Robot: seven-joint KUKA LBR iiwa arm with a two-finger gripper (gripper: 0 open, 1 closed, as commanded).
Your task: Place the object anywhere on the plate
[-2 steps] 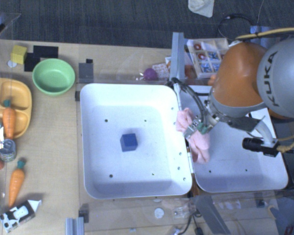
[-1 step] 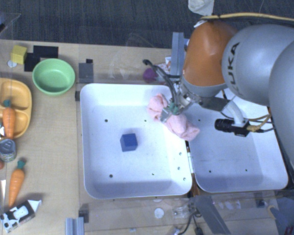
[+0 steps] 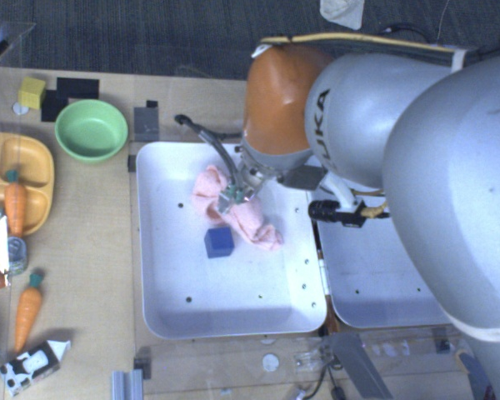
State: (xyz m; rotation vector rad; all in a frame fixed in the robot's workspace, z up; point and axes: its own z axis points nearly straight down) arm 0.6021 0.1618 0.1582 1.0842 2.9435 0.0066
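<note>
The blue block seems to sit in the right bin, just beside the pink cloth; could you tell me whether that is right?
Not quite: the camera view shows the blue block in the left bin, not the right one. It does sit just beside the pink cloth.

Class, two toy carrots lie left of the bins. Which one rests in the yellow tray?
The upper carrot, lying in the yellow tray; the lower carrot lies on the bare bench.

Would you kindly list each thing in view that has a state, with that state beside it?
pink cloth: crumpled, lying in the left bin
blue block: resting on the bin floor, against the cloth
gripper: down on the cloth
green bowl: upright on the bench
yellow divided plate: flat, one carrot on it
second carrot: lying on the bench
</note>
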